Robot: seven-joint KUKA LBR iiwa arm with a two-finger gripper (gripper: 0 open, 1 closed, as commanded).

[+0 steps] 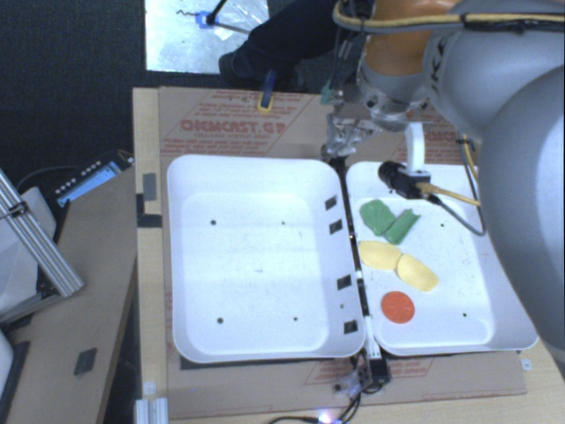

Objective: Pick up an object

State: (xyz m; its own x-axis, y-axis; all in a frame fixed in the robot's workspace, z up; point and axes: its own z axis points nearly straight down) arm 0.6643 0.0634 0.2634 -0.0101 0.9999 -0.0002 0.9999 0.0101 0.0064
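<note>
**Right bin holds the loose things**

Two green pieces [380,215] lie touching in the right bin [452,297]. Nearer the camera sit two yellow pieces [381,255], then a red disc [397,307] — all apart from the gripper [338,146]. It hangs at the far rim where the right bin meets the left bin [256,263]. Its opening — wide or narrow — cannot be told.

Shows dark floor [71,60] at ten o'clock, a shiny sheet [190,16] at eleven, brown cardboard [229,122] centrally, pale wooden benchtop [97,272] at eight.
</note>
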